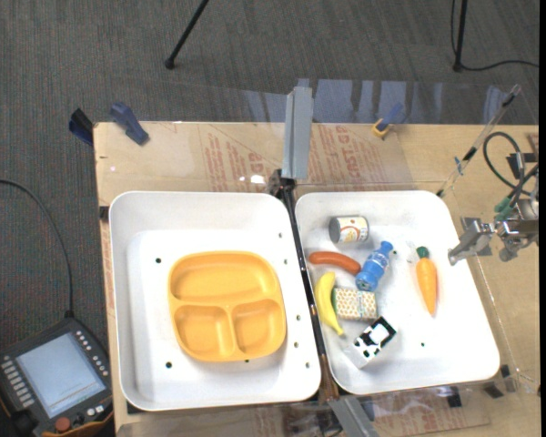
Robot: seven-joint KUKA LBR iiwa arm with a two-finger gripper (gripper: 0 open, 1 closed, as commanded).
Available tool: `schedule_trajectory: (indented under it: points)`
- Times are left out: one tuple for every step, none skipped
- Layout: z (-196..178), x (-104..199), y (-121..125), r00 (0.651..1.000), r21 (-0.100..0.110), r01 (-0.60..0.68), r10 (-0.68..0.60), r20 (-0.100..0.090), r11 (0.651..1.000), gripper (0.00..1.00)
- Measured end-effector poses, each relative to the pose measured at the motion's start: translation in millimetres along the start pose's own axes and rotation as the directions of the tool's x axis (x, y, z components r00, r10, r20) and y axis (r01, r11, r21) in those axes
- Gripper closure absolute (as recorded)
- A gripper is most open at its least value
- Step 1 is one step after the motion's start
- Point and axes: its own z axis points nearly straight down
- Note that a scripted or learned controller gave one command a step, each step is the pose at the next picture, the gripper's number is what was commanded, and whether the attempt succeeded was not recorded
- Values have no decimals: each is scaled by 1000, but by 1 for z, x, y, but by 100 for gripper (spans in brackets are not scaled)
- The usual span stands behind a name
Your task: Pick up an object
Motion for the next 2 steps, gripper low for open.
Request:
schedule_trajectory:
  points:
    - [182, -5, 52, 938, -5, 346, -346, 3, 938, 0]
    - [174, -7, 51, 941, -4, 338, -338, 0, 941, 100]
